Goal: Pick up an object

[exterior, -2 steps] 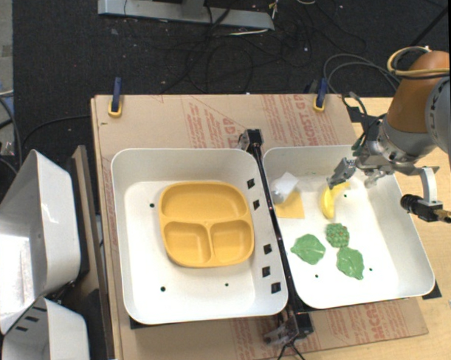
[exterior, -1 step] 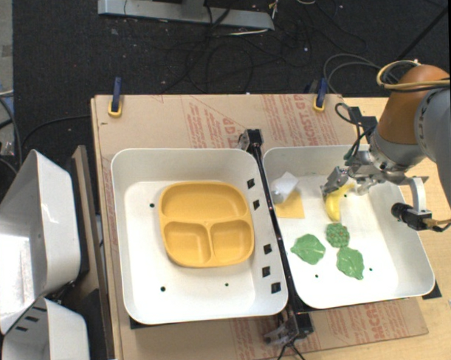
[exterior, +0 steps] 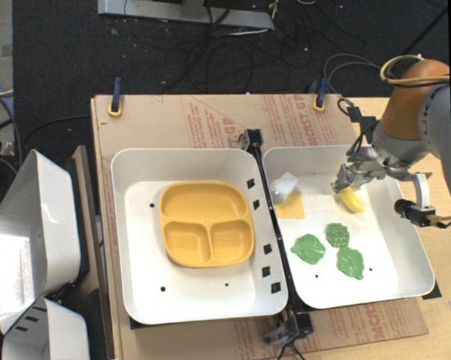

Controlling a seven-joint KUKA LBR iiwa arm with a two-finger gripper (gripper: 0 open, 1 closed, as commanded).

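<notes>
On the table point(exterior: 171, 111), the left bin point(exterior: 138, 215) holds a yellow tray point(exterior: 207, 222) with three compartments, lying flat near the middle. A black divider point(exterior: 267, 211) runs between the two bins.

In the right bin point(exterior: 406, 265), going rightward: a small white lump point(exterior: 284, 184) rests at the top edge of a flat yellow square point(exterior: 290, 206); below them lie three green leafy pieces point(exterior: 330, 249), close together. Further right sits a small yellow block point(exterior: 350, 200), the thing nearest the arm.

The claw point(exterior: 349, 180) is down right at the upper end of that block, seemingly touching it. Whether it is spread or closed, and whether the block sits inside its grasp, cannot be told from this slant.

The block looks light and probably soft like foam or toy food, so it may squash or tip away. Taking it across its short sides, low down, seems best.
</notes>
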